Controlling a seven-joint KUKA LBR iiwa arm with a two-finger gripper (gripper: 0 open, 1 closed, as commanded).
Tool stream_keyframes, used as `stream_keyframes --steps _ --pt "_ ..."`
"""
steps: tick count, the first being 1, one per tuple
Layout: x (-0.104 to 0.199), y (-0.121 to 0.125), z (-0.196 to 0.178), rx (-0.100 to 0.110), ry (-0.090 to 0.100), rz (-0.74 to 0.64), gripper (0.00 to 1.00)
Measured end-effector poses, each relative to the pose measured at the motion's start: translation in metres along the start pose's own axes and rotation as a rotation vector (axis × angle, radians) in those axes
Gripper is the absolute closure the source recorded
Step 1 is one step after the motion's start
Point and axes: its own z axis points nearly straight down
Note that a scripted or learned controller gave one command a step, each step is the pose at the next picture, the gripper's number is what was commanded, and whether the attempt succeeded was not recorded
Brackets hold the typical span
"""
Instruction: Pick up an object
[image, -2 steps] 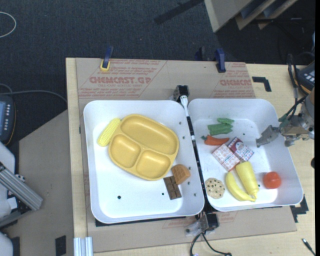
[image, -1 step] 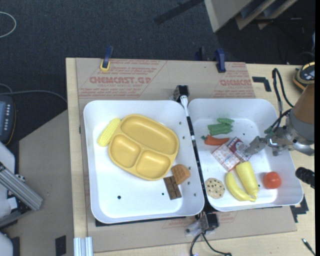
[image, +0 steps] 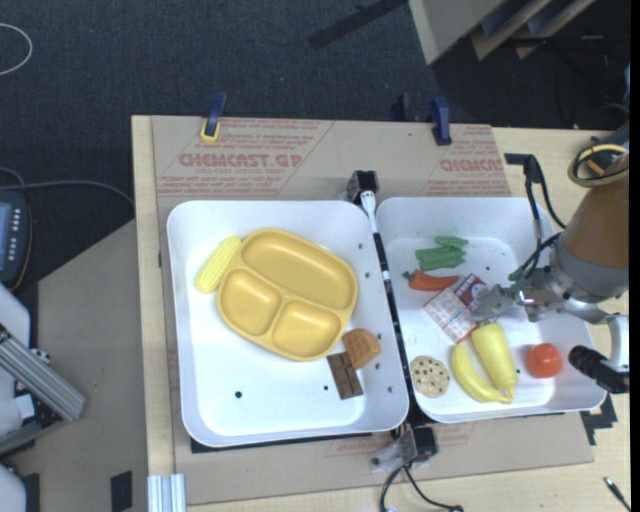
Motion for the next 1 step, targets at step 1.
stream_keyframes --steps 1 --pt "0.0001 0.0023 0.0127 -0.006 0.0 0.0 0.0"
